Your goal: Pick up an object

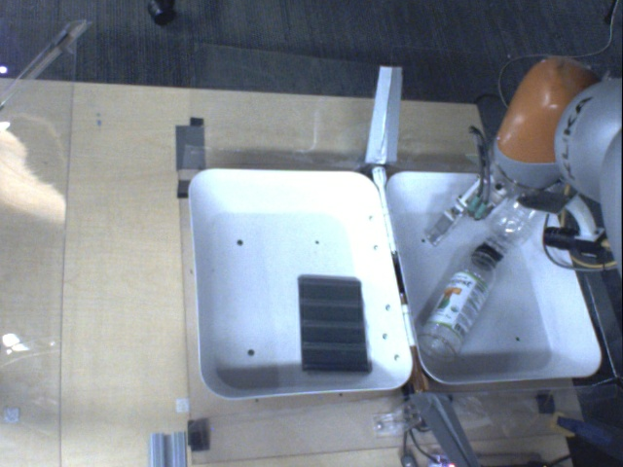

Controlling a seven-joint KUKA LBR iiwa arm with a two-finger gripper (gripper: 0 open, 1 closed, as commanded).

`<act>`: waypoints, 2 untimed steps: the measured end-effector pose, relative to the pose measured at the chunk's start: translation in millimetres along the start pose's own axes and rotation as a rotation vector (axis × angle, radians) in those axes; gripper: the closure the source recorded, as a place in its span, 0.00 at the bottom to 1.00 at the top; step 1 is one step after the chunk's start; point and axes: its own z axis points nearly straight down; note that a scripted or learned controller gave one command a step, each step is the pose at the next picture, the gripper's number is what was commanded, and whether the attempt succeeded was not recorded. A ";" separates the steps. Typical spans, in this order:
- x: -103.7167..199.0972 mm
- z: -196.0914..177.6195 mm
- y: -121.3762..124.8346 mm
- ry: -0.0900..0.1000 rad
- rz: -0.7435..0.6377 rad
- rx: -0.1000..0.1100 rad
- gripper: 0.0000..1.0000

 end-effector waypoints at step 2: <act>-0.1 -1.8 -1.9 -0.021 0.169 -0.008 0.00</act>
